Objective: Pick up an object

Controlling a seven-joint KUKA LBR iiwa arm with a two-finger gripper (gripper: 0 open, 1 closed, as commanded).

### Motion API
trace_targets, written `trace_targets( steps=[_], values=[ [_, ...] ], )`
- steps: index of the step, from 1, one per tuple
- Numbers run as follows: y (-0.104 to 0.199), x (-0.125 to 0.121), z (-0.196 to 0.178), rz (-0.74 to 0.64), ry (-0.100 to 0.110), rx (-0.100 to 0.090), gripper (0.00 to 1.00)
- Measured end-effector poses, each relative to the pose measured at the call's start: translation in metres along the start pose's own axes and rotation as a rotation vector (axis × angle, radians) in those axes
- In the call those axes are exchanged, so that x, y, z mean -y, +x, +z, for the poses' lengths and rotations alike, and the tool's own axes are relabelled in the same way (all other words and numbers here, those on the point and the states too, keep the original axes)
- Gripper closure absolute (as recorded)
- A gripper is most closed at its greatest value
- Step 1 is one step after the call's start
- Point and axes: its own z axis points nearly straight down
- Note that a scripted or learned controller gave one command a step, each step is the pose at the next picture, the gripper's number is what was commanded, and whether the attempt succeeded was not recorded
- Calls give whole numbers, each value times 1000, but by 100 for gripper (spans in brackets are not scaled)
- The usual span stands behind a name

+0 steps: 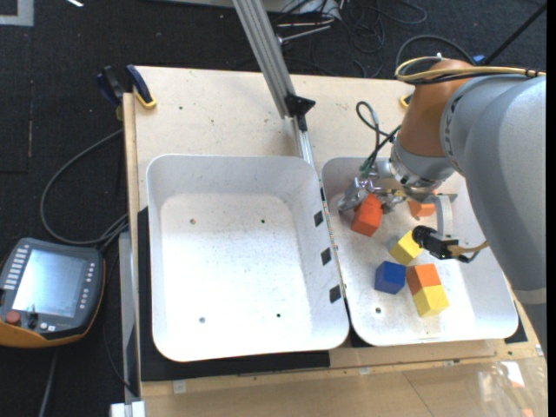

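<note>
I have the end effector [368, 200] closed on the orange block [367, 215], which hangs tilted over the right bin [486, 320] (other blocks [410, 276] lie clustered near), presumably lifted clear.

Tilted orange block [367, 215] sits near the right bin's [486, 320] upper-left corner.

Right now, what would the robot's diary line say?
two-finger gripper over right white bin | small orange block at its tip | grasp unclear
</note>
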Motion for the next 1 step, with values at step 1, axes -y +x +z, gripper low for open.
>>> trace_targets(
  steps=[1],
  values=[
    [-1, 13, -1, 5, 5, -1, 0]
  ],
)
